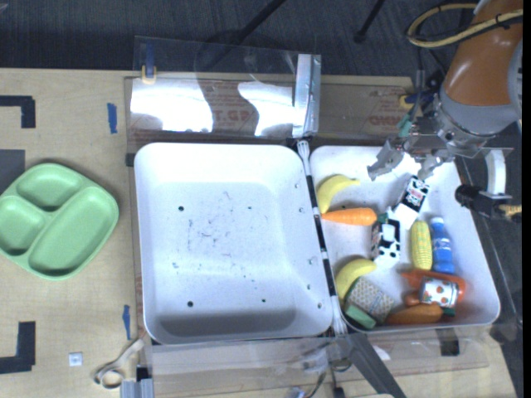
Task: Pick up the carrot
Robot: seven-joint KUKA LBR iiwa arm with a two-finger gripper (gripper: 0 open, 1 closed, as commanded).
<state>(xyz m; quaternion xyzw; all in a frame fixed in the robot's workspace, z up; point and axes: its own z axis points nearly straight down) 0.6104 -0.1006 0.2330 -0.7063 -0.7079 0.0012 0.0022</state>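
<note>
The carrot (349, 217) is a small orange cone. It lies flat in the right bin (479, 265) near the left wall, with its tip pointing left, just below a yellow banana (335, 189). My gripper (406, 166) hangs above the bin's back part, up and to the right of the carrot and well apart from it. Its two grey fingers (382, 162) are spread open with nothing between them. A black-and-white patterned block (415, 194) lies just below the gripper.
The right bin also holds a cow toy (386, 237), corn (421, 244), a blue bottle (441, 248), a second banana (354, 274), a red-and-white can (437, 289) and a speckled sponge (370, 298). The left bin (224, 239) sits beside it. A green divided plate (54, 218) lies far left.
</note>
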